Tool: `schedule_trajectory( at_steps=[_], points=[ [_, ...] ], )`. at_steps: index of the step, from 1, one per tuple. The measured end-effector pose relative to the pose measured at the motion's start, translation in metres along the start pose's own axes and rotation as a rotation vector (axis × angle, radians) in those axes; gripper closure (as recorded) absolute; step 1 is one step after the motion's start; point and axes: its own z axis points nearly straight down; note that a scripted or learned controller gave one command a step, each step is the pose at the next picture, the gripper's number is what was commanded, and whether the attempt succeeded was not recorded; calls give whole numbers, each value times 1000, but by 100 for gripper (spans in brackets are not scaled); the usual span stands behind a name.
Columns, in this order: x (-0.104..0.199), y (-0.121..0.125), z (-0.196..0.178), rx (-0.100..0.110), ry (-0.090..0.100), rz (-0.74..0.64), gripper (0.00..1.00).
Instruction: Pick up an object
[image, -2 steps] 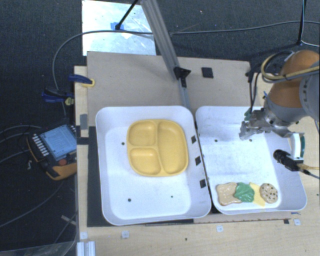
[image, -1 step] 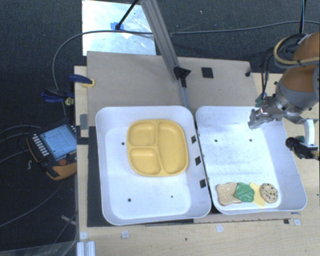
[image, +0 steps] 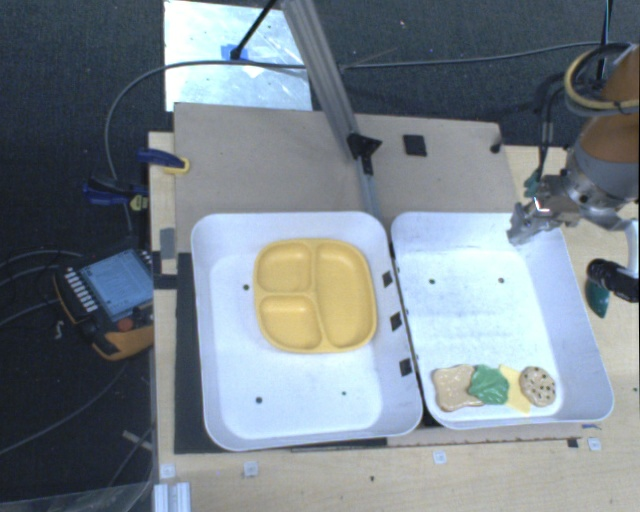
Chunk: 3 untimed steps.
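Observation:
In the right bin (image: 500, 300), along its near edge, lies a row of small toy foods: a tan bread slice (image: 455, 387), a green leafy piece (image: 489, 384), a yellow piece (image: 515, 392) and a chocolate-chip cookie (image: 538, 385). The arm comes in from the right, and my gripper (image: 527, 224) hangs over the far right corner of that bin, well away from the food pieces. Nothing shows between its fingers.
A yellow three-part plate (image: 315, 295) sits in the left bin (image: 290, 400). A slanted metal pole (image: 330, 80) rises behind the bins. A clamp (image: 160, 160), cables and a small device (image: 108, 295) lie off the bench's left side. A dark teal object (image: 598, 295) sits just outside the right bin.

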Motion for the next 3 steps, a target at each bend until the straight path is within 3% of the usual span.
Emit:
schedule_trajectory(
  at_steps=[3],
  points=[
    [169, -14, 2, 5, 4, -6, 100]
  ],
)
